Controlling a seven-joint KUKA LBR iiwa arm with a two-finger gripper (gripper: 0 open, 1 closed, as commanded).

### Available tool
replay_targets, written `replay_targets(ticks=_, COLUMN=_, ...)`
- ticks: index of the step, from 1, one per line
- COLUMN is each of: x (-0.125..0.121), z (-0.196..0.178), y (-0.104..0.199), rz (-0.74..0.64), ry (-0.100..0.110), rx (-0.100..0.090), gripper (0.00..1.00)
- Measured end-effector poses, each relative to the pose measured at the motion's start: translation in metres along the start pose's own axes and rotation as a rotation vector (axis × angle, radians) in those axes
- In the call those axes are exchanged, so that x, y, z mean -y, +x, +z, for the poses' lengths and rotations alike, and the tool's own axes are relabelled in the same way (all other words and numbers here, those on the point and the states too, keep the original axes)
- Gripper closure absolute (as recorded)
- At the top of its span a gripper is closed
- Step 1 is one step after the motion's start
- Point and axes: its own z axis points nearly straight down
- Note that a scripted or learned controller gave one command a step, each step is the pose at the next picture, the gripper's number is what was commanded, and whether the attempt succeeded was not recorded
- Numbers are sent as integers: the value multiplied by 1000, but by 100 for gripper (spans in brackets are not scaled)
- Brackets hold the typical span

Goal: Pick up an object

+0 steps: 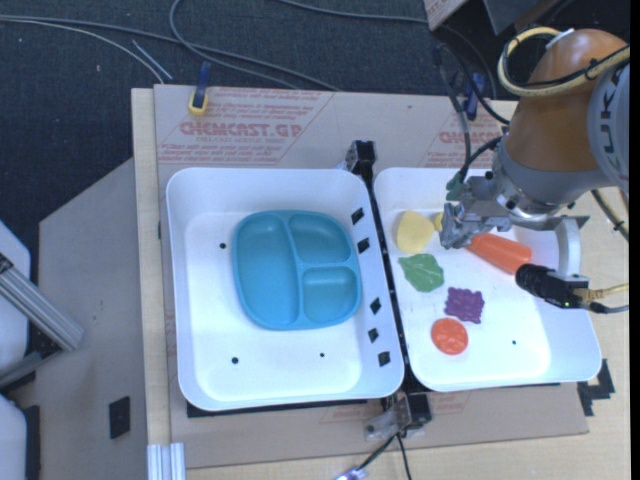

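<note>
The right bin (520, 363) holds several toy foods. A yellow lemon-like piece (414, 231) lies at its upper left, with a green leafy piece (423, 271) just below it. An orange carrot (500, 252) lies slantwise toward the middle, a purple grape cluster (464, 304) sits under it, and an orange-red round piece (450, 337) is nearest the front. My gripper (456, 230) hangs low over the bin between the yellow piece and the carrot's left end. The grey wrist covers the fingers from above.
The left bin (195, 358) holds a blue divided plate (296, 267). A black clip-studded divider (375, 258) joins the two bins. A black cable plug (545, 283) juts over the right bin's right side. Cardboard lies under both bins.
</note>
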Motion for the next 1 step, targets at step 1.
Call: replay_targets(ticks=1, x=-21, z=11, y=51, rz=-1, ry=0, rx=0, gripper=100)
